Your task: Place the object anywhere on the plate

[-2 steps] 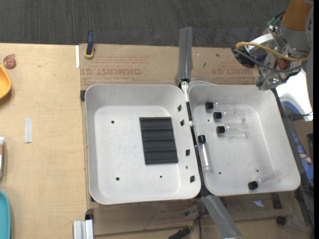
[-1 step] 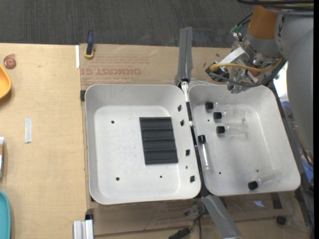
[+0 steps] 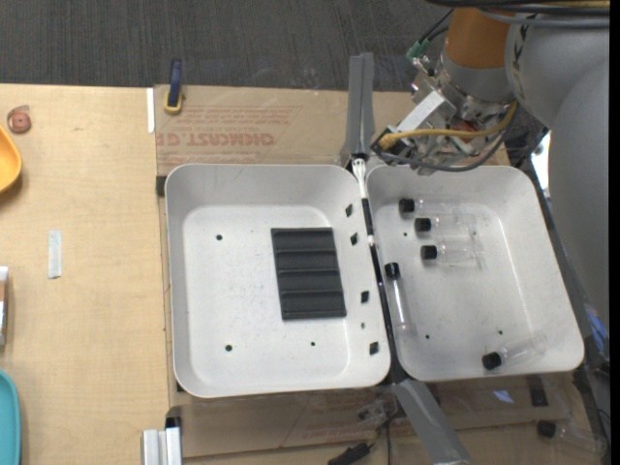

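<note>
Arm (image 3: 542,37): reaches in top right, cut off by the frame edge; you see the orange band and grey links.
Gripper (image 3: 426,143): buried in cables above the right bin's back rim, hard to make out.
Fingers: you cannot tell from this view.
Left bin (image 3: 194,279): holds one black ribbed plate (image 3: 308,273), lying flat near the middle.
Right bin (image 3: 542,260): clear vials with black caps, barely visible against the white.
Vials: three (image 3: 426,226) grouped near the back left, one (image 3: 395,294) along the left wall, one (image 3: 509,355) at the front right corner.
Task object: you have every vial in the right bin, well apart from the plate.
Bench left edge: orange and teal items cut off, unidentifiable.
</note>
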Available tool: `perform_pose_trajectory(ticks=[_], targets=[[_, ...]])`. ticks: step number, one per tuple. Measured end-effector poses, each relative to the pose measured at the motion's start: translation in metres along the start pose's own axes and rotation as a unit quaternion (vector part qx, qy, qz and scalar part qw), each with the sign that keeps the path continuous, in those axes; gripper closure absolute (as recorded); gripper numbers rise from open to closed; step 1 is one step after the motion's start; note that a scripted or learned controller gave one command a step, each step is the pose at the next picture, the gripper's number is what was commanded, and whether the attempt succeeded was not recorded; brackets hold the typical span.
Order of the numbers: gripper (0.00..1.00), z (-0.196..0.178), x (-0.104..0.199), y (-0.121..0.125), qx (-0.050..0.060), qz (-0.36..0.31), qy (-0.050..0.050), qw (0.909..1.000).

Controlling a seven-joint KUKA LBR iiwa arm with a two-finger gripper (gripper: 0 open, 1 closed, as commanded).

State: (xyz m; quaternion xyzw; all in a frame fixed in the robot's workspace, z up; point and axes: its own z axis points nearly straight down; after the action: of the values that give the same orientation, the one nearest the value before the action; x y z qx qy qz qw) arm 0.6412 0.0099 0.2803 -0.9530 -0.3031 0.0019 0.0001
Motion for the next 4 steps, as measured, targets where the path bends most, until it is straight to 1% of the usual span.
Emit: perform_pose_trajectory(ticks=[1, 2, 3, 4], targets=[[1.00, 0.013, 0.006, -0.077, 0.000, -0.316, -0.001, 0.9489], [1.00, 0.046, 0.021, -0.145, 0.000, -0.170, -0.001, 0.9855], [1.00, -0.060, 0.028, -0.136, -0.001, -0.326, -0.001, 0.9454], [1.00, 0.022, 0.006, -0.217, 0.000, -0.407, -0.001, 0.9136]])
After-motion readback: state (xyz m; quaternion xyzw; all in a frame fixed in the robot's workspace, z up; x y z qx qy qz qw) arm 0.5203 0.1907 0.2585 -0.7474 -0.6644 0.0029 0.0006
